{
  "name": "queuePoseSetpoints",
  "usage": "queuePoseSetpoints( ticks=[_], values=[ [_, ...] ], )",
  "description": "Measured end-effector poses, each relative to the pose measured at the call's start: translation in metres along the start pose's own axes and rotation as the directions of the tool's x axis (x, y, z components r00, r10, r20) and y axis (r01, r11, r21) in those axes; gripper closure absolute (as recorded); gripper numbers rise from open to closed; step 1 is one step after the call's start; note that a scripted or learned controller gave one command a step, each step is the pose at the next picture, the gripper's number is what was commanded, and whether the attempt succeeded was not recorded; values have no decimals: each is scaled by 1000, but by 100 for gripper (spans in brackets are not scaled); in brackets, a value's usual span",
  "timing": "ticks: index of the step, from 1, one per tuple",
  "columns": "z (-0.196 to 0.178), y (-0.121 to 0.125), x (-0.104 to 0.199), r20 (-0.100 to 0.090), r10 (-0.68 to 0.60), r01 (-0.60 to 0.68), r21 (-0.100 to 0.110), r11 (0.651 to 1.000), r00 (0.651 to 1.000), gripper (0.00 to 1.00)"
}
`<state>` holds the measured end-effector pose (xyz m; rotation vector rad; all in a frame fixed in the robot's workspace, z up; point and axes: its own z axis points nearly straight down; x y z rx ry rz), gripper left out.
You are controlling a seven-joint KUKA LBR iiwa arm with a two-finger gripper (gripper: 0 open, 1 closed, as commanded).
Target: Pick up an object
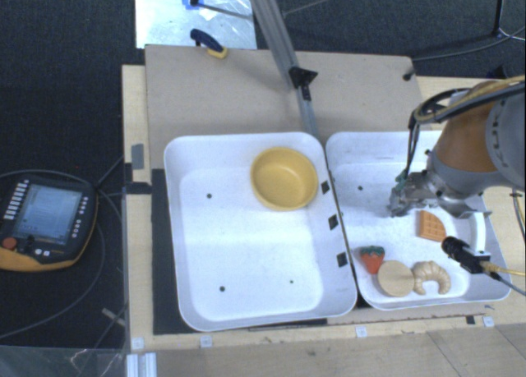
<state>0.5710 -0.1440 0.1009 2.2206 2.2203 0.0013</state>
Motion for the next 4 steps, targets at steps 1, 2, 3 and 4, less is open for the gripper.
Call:
queuePoseSetpoints(
  ticks=[1, 2, 3, 4],
  values=[
    [-44, -4, 2, 0, -1, 1, -2, 1000, 1000, 100],
    [-101, -9, -6, 1, 0, 0, -3, 1000, 1000, 100],
    [-139, -8, -6, 0, -1, 1, -2, 1000, 1000, 100],
    [-128, -16, 47, -2, -5, 5, 2, 1000, 1000, 100]
  ],
)
